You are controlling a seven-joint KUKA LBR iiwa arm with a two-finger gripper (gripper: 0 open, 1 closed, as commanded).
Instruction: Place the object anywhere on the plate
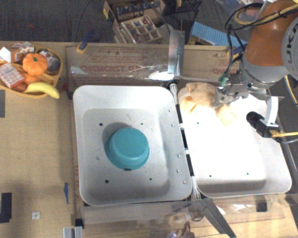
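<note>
- Two white bins on the counter (pixel 35 148): left bin (pixel 89 103) holds a teal plate (pixel 128 148), upturned, bowl-like.
- Right bin (pixel 238 167): pale overexposed object (pixel 201 97) at far corner; type unclear.
- Hand (pixel 227 94) just beside object; finger state cannot be told.
- Risk: glare hides edges, so grasp may miss; domed plate may shed object.

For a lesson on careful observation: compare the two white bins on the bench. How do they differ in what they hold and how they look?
The left bin holds a teal bowl turned upside down near its middle; the right bin holds pale, yellowish items at its far corner. The left bin looks greyer and evenly lit; the right bin looks glaringly bright. The gripper sits over the right bin, not the left. Both are shallow, white and rounded-cornered.
</note>
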